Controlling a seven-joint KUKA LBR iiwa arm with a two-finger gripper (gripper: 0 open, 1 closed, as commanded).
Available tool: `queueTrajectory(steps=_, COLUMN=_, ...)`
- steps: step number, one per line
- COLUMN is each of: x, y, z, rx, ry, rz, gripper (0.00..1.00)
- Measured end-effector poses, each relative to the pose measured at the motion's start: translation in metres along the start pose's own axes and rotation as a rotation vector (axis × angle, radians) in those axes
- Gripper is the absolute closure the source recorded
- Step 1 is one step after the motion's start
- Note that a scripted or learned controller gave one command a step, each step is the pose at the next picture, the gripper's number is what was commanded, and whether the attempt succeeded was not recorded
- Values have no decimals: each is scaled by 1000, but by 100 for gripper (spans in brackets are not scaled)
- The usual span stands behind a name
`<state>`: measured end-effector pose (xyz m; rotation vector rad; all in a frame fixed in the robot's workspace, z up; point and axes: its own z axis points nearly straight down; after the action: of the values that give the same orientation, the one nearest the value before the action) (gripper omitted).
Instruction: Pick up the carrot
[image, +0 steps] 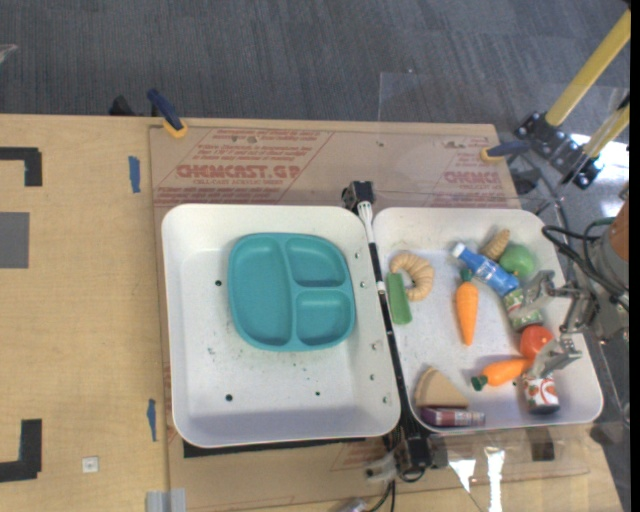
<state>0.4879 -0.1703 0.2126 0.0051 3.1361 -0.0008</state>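
Note:
An orange carrot (467, 311) with a green top lies near the middle of the right bin (430, 232), pointing toward the near side. A second, smaller orange carrot-like piece (500, 373) lies on its side lower down, toward the bin's front. My gripper (551, 323) hangs over the right edge of this bin, right of both carrots and apart from them. Its metal fingers (541, 289) stand open, one above and one below a red tomato (534, 340). Nothing is gripped between them.
Around the carrots lie a blue bottle (485, 268), a green fruit (518, 260), a tan curled pastry (415, 275), a green pickle (399, 298), a sandwich wedge (440, 388), a dark tube (455, 416) and a small can (542, 394). The left bin (200, 380) holds a teal divided plate (292, 290).

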Motion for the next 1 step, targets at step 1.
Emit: queueTrajectory(steps=1, x=0, y=25, z=114, rx=2, ry=-8, rz=-171, gripper=0)
